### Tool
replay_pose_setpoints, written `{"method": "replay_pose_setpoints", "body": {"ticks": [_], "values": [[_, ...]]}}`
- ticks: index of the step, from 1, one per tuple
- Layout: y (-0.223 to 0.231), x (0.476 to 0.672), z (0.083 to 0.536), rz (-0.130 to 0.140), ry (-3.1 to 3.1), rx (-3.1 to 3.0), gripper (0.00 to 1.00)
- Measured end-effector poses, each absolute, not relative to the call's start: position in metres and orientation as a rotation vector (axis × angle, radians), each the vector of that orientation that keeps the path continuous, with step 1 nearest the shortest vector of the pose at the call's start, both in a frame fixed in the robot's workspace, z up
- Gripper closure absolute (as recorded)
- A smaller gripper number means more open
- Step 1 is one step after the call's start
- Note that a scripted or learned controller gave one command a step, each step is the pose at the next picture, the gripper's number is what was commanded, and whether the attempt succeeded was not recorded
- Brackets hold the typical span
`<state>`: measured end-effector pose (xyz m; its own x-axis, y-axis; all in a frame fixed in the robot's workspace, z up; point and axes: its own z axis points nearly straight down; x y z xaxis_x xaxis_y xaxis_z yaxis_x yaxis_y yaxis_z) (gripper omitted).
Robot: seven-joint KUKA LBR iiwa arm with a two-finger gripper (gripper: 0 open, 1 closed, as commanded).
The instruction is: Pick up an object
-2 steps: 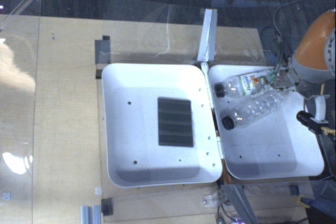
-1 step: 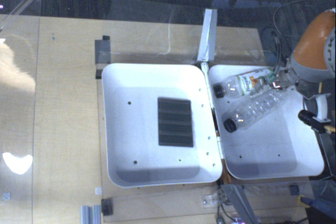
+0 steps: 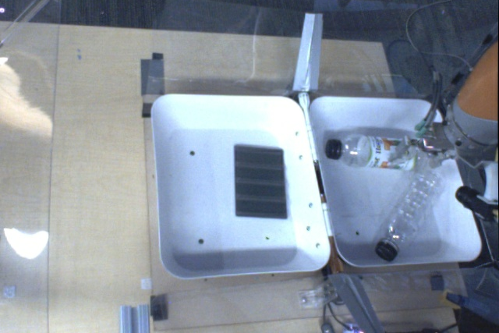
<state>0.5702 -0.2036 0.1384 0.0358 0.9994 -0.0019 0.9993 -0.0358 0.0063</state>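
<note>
Camera view: we look down on the worktop and its 2 white bins. The left bin, in the middle of the frame, carries a dark ribbed rectangular pad lying flat near its centre. The right bin, at the right of the frame, holds 2 clear plastic bottles. The labelled bottle lies on its side across the upper part of that bin, black cap pointing left toward the divider. The slim bottle lies on a diagonal, its black cap at the lower middle of the bin, its body running up and to the right.

And here comes the arm from the right edge, orange band showing, with the gripper sitting right at the base end of the labelled bottle, where the 2 bottles nearly meet. The gripper is small and cluttered against the clear plastic, so we cannot tell how the jaws stand, nor whether anything sits between them.

Our read: we are at the approach or grasp step, with nothing visibly lifted. The labelled bottle looks like the likely target. The next move calls for the jaws to straddle the round body squarely; clear, rounded plastic may roll or slip, and the neighbouring slim bottle could get nudged.
</note>
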Motion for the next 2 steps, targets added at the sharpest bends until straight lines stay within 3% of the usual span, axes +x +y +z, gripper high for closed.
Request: {"method": "replay_pose_setpoints", "body": {"ticks": [1, 2], "values": [[-0.192, 0.545, 0.107, 0.004, 2.039, 2.385, 0.0], [-0.193, 0.551, 0.089, 0.009, 2.125, 2.305, 0.0]]}}
